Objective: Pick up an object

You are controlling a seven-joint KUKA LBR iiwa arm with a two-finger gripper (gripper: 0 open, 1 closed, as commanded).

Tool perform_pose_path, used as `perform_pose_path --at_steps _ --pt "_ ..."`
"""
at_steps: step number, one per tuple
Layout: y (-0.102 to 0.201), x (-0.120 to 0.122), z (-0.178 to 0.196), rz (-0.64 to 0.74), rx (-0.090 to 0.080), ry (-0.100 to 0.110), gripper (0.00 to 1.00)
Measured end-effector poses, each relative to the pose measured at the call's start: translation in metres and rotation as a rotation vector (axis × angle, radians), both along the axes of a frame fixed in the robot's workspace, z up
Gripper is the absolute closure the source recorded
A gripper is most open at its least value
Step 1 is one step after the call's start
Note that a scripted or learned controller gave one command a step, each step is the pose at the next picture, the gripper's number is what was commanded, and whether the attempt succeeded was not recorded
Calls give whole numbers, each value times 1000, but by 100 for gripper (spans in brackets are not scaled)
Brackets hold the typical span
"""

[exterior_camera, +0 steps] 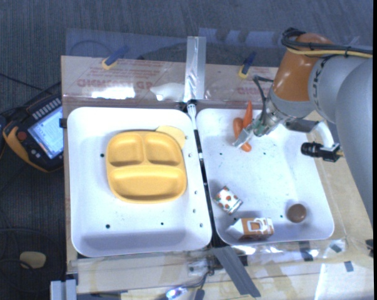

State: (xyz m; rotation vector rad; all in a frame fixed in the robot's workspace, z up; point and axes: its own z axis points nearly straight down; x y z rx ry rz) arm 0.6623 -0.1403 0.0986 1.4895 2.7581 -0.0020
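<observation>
1. Left bin: 1 yellow tray with 3 compartments, lying flat near the middle. 1 pale disc tucked at its top-right corner, touching or just under the rim; can't tell which.
2. Divider: bins sit side by side, edges touching.
3. Right bin, 4 loose items:
   - 1 small can, red-and-white print, on its side near the left wall.
   - 1 box, orange and white, at the front wall.
   - 1 brown ball, front right, apart from the box.
   - 1 carrot, orange, at the back of the bin; it may be 2 pieces overlapping, too small to resolve.
4. Gripper: down at the back of the right bin, tips right at the carrot. Fingers look narrow, but whether they're spread or pinching the carrot I can't tell: the tool and orange shape overlap.
5. Arm: reaches in from the right, 1 orange band above the wrist.
6. Progress, my read: approach done, gripper at the target and low. Grasp unconfirmed. Left to do: close firmly, lift clear of the bin, verify that the item comes up.
7. Most likely pick: the carrot, being the only item touching the tool. The other 3 are well apart from it.
</observation>
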Motion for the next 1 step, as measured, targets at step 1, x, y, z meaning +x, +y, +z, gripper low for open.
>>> perform_pose_path --at_steps 1 --pt "63 7 100 -163 4 4 100"
